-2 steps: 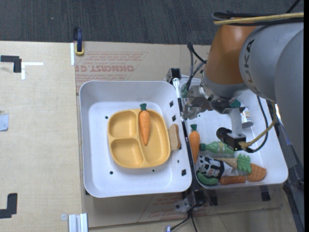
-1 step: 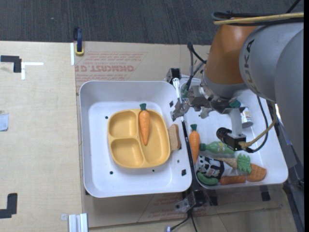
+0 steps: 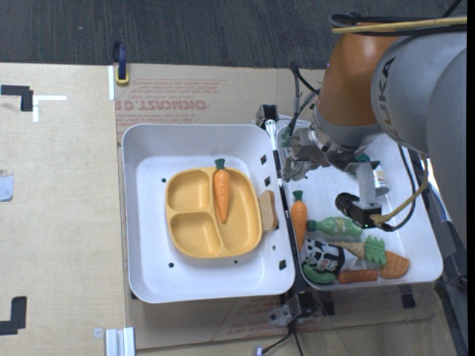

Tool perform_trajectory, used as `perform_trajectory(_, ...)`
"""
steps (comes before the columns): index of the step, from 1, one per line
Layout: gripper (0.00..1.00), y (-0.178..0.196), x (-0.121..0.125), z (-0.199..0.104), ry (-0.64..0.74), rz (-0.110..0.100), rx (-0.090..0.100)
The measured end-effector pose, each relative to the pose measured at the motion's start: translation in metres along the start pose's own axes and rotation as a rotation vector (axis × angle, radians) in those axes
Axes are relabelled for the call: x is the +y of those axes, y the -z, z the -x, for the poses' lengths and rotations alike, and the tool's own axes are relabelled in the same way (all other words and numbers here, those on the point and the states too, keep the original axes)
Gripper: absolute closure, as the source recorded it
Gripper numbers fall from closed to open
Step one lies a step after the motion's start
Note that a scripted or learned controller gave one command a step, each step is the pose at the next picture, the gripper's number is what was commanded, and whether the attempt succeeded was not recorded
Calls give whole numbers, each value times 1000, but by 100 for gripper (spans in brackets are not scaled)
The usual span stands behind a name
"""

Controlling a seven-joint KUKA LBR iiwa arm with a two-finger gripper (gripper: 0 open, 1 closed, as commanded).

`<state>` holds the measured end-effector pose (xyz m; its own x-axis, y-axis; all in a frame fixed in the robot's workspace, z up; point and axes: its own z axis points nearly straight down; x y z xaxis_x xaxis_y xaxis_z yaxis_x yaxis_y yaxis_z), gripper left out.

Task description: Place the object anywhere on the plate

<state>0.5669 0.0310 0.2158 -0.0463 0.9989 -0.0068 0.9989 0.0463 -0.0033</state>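
Just below the end effector (image 3: 299, 163), whose finger spread I cannot tell, a carrot (image 3: 298, 221) lies in the right bin with its long axis running away from it, while the yellow plate (image 3: 185, 232), already bearing another carrot (image 3: 221, 191), sits off to its left.

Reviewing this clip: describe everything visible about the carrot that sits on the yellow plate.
The carrot is a small toy, orange with a green stub at its top, and looks like smooth plastic. It lies lengthwise, stem toward the far side of the bin and tip toward the near side, across the divider ridges of the yellow plate, between the right-hand section and the two left-hand ones. It rests on the plate alone, and the plate sits in the left white bin. Nothing grips it; the hand is over the right bin.
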Motion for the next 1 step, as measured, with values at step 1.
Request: perform_trajectory(1,0,0,0,0,-1,0,0)
